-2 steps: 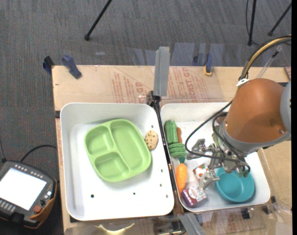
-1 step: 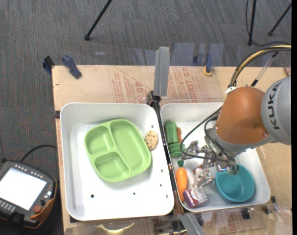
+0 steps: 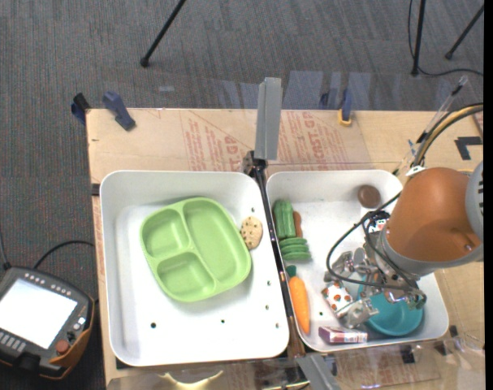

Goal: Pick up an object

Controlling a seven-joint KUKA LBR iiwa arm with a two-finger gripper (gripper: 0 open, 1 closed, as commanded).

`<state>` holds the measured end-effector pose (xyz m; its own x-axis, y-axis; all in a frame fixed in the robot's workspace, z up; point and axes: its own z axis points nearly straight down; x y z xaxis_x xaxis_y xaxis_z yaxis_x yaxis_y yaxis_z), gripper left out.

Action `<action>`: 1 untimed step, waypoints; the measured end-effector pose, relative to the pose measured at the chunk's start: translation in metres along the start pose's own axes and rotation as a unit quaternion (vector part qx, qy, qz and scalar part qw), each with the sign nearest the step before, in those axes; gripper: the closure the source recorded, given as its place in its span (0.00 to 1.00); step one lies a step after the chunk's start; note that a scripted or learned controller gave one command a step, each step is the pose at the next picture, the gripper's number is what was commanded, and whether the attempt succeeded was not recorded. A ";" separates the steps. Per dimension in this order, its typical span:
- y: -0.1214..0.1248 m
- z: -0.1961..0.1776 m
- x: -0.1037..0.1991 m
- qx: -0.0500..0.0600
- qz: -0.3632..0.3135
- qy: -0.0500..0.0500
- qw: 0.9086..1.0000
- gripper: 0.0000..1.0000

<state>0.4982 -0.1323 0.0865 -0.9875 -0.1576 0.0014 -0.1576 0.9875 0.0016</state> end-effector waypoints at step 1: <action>-0.037 0.001 0.010 -0.006 -0.053 0.001 0.999 0.00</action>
<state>0.4943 -0.1699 0.0858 -0.9650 -0.2622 0.0025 -0.2622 0.9649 0.0137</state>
